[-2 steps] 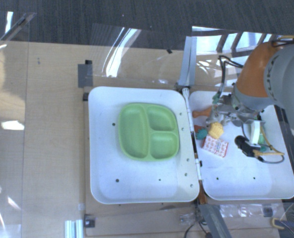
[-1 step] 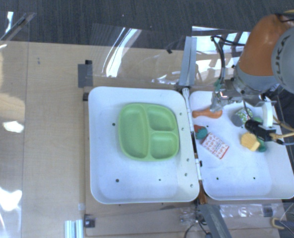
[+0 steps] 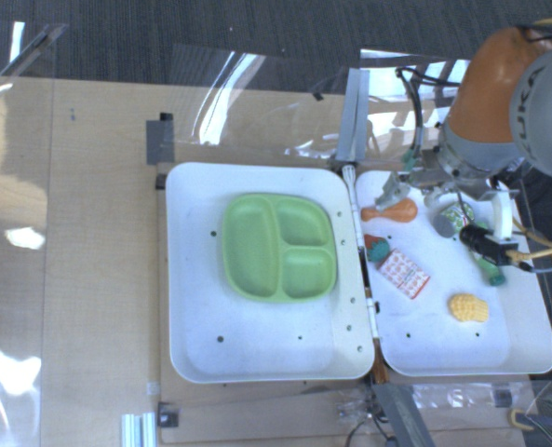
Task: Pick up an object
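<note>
hand (image 3: 415, 186) open above the orange drumstick (image 3: 392, 213) in right bin (image 3: 527, 343).

A pale wood-grain bench (image 3: 71, 277) is seen across the lower part of the view. Dark grey ribbed carpet (image 3: 210, 12) is visible beyond its far edge. A clear plastic sheet (image 3: 257, 101) is raised at the back, with glare caught along its curled edge. Bright patches of reflected light (image 3: 24, 238) are noted on the bench's left side. A grey metal upright (image 3: 353, 115) stands behind.
</note>
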You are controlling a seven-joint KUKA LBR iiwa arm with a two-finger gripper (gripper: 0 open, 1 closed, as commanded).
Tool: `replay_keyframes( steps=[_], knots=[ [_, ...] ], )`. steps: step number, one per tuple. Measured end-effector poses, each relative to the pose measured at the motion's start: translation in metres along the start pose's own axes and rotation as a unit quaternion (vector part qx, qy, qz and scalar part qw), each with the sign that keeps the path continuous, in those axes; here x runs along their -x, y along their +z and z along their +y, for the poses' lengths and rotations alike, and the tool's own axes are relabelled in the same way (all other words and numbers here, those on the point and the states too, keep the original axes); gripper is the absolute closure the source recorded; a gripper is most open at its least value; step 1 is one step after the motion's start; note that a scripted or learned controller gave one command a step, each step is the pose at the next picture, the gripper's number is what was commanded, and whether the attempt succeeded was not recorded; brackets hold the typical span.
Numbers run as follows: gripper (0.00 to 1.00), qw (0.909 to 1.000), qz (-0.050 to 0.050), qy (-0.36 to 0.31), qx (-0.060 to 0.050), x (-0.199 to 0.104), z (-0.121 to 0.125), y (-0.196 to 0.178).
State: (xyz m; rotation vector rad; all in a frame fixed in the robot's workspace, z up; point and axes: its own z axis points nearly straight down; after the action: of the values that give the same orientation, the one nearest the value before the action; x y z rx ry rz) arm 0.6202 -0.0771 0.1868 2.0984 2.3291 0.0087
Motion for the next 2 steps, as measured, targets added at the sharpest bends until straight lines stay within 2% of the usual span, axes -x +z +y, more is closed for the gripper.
replay_keyframes(
  steps=[1,2],
  knots=[
    [0.00,0.9970,0.000,-0.077,-0.003,0.031,0.027,0.100],
    [1.00,0.9969,-0.001,-0.079,0.003,0.031,0.031,0.087]
  ],
)
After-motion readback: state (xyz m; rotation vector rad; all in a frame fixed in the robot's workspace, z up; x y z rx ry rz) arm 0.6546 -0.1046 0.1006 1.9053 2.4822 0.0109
